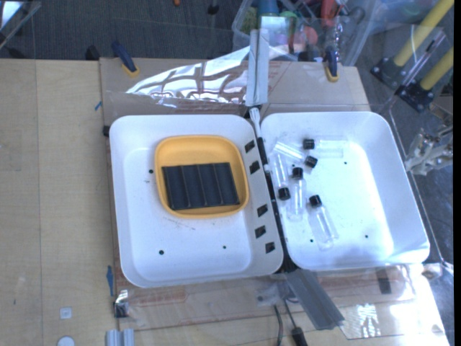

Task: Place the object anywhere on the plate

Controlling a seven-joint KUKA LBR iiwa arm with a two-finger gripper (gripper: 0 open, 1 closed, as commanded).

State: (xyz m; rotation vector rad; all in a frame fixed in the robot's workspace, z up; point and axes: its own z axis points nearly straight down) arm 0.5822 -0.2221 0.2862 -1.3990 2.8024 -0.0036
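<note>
A yellow plate [201,150] bearing a black ribbed tray [200,186] is seen in the left bin [137,251]. Several clear vials with black caps [322,218] are scattered, lying flat, across the near-left part of the right bin [389,193], well apart from the plate. The state of the gripper cannot be told.

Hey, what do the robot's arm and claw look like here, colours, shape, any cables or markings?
Very little can be told. Just past the right bin's outer rim is a pale, spindly, metal-looking shape. It is too blurred to tell whether it belongs to the robot. No colour band, cable or marking can be made out on it.
</note>
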